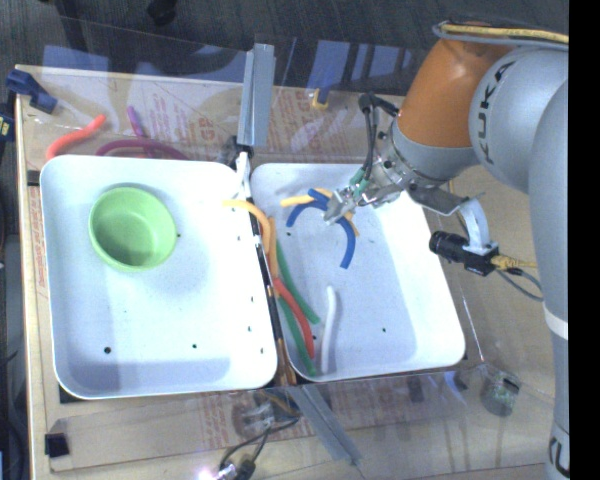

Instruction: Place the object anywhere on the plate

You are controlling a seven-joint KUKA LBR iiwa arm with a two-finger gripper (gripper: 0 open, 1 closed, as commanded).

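A round green plate (132, 228) lies in the upper left of the left bin (150, 353). In the right bin (410, 318) lie several thin flexible strips. A yellow strip (298, 200) and a blue strip (350, 248) are near the bin's back. Lower down is a white strip (330, 320). My gripper (337, 209) is low over the back of the right bin, right where the yellow and blue strips meet. Its tip hides the spot where they cross, and I cannot tell whether it touches either strip.
Red and green strips (296, 313) run along the right bin's left wall. An orange strip (262, 226) drapes over the divide between the bins. Behind the left bin lie red and pink cords (130, 148). A black part on a cable (465, 251) hangs off the wrist.
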